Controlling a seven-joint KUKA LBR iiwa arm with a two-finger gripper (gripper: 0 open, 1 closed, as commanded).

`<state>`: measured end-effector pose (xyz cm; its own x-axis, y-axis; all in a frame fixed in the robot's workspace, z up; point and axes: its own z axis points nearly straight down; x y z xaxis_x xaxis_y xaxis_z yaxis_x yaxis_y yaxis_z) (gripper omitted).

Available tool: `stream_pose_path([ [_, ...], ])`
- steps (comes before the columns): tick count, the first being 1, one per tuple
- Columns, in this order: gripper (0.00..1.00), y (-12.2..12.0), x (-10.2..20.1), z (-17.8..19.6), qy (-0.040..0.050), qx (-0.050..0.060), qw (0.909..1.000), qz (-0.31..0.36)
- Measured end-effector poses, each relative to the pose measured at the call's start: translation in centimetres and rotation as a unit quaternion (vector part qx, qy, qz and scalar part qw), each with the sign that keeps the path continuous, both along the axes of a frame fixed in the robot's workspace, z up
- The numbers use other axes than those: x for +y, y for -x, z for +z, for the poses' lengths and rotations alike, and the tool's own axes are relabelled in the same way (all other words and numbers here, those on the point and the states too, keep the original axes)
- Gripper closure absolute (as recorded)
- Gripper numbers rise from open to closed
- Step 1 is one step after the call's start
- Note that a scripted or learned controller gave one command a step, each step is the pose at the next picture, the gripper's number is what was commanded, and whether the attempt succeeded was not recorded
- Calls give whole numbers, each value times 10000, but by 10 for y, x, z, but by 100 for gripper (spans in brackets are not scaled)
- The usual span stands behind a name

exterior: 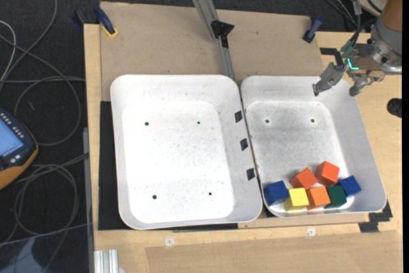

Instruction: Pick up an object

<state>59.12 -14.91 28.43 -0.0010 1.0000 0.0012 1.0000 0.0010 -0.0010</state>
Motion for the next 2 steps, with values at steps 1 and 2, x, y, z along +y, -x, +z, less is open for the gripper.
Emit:
stream_pose_path([
  [1,0,4,-7,-46,-2,25,10000,-7],
  [2,0,2,-4,-109,-8,35,10000,-4],
])
